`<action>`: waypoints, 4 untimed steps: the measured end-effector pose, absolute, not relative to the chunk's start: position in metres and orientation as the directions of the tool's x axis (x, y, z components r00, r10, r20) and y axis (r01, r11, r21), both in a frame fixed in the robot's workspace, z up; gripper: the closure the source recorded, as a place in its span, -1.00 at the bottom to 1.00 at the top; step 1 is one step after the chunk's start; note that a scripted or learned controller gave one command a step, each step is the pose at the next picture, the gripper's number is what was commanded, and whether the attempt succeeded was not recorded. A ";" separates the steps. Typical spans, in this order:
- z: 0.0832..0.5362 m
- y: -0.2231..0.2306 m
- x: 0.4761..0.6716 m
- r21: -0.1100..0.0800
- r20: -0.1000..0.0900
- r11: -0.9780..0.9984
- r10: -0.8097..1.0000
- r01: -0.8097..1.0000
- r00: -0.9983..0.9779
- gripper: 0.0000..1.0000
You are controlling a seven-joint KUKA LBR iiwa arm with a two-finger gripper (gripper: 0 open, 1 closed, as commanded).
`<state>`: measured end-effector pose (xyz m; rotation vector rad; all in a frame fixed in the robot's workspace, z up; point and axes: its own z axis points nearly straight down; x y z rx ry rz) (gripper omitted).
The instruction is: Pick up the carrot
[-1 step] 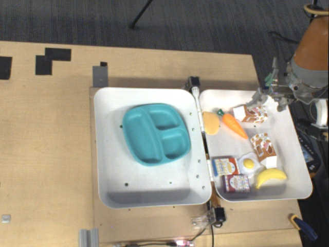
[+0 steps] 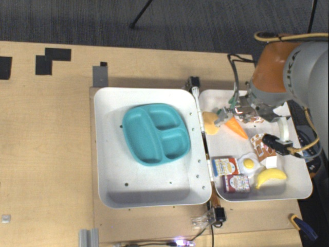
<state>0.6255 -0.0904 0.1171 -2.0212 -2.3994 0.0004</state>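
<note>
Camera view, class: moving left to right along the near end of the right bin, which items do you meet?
Left to right: small carton, dark carton just nearer, fried egg toy, banana.

text: none legible | cartons (image 2: pixel 230 174): print perhaps present, too blurred

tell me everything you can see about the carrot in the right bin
The carrot is a small orange wedge, smooth like plastic, lying flat on the floor of the right bin in its upper half. Its tip points toward the lower right. The gripper sits over its upper end, hiding that part. A pale yellow item lies just to its left.
</note>
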 end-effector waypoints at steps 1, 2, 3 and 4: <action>0.102 -0.104 0.643 -0.003 0.010 0.005 1.000 1.000 -0.005 -1.00; 0.122 -0.106 0.648 0.009 -0.002 0.016 1.000 1.000 -0.016 1.00; 0.104 -0.117 0.581 0.042 -0.021 0.187 0.982 0.982 -0.186 1.00; 0.188 -0.050 0.612 0.011 0.002 -0.086 0.996 0.996 0.086 1.00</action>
